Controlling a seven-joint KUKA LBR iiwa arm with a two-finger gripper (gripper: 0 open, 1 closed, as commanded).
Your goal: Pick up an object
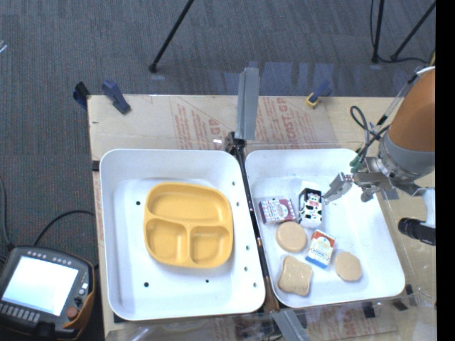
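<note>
Just left of gripper (340,187), cow-print carton (311,207)

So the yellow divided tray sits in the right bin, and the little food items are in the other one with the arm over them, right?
Not quite. The camera view shows the yellow divided tray in the left bin, not the right one. The rest holds: the little food items, such as the cow-print carton and the toast slice, lie in the right bin, with the arm over them.
</note>
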